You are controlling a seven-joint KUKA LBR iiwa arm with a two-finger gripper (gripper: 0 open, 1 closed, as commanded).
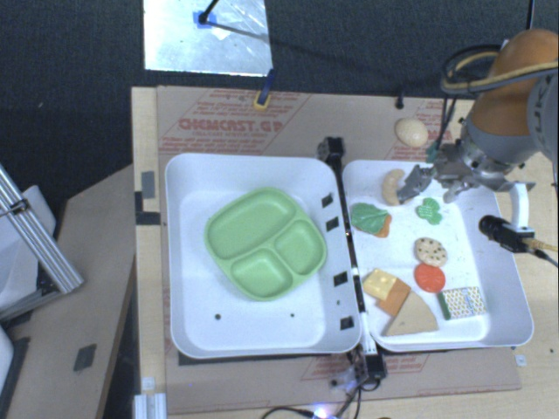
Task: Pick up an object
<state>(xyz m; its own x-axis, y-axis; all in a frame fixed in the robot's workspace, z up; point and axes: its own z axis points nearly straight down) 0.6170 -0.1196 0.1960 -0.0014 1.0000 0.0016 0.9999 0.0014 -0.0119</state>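
claw hovering over right bin, open, gripping nothing | green cookie lying just beneath | green plate sitting in left bin

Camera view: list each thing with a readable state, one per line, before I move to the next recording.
Gripper: raised over the right bin's far end, holding nothing visible.
Green divided plate: upright in the left bin, compartments bare.
Cookie: lying flat.
Red disc: lying flat.
Yellow wedge: resting on the orange block.
Egg-shaped piece: outside the bins, on the cardboard.
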